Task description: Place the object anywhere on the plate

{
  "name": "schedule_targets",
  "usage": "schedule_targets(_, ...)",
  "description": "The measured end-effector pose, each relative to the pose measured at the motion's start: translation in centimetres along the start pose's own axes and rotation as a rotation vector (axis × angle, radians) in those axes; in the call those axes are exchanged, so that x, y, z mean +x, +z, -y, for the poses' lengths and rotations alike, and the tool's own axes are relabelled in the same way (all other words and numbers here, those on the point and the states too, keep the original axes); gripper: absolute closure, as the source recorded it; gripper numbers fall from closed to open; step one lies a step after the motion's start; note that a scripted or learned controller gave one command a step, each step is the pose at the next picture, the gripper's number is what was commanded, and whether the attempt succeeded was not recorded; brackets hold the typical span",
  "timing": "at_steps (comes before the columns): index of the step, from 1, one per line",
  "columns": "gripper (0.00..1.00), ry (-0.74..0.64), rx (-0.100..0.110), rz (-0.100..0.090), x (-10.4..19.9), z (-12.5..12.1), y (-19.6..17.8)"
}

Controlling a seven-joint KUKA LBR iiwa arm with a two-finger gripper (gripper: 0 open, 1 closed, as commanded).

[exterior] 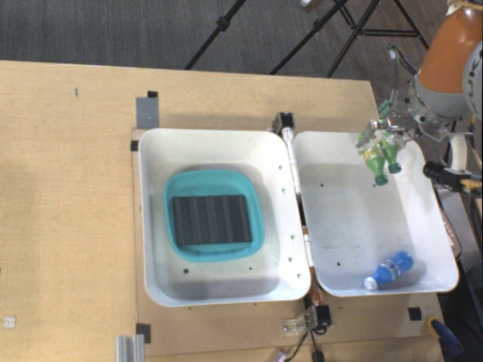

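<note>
A teal square plate (pixel 215 216) with a dark ribbed centre lies in the left bin (pixel 151 202). My gripper (pixel 383 136) hangs over the far right part of the right bin (pixel 332 225), well away from the plate. It is shut on a small green object (pixel 381 161), which looks like green bottles and dangles below the fingers, lifted off the bin floor.
A blue bottle (pixel 389 270) lies on its side in the right bin's near right corner. The ridge where the two bins meet (pixel 298 202) runs between the gripper and the plate. Tripod legs (pixel 355 6) stand on the floor beyond the bench.
</note>
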State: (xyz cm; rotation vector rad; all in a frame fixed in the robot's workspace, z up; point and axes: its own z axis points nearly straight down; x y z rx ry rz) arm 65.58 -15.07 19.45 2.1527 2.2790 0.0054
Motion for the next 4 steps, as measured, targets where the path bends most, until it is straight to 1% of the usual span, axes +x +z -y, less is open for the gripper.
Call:
schedule_targets(1, 1.00, -0.041, -0.002, -0.002, 3.8, -1.4, -6.5)
schedule_targets(2, 1.00, 0.001, 0.000, -0.003, 7.8, 1.6, -9.3)
schedule_targets(3, 0.00, 0.001, 0.000, -0.002, 7.8, 1.6, -9.3)
schedule_targets(4, 0.00, -0.469, -0.002, -0.002, 12.4, 9.1, -11.3)
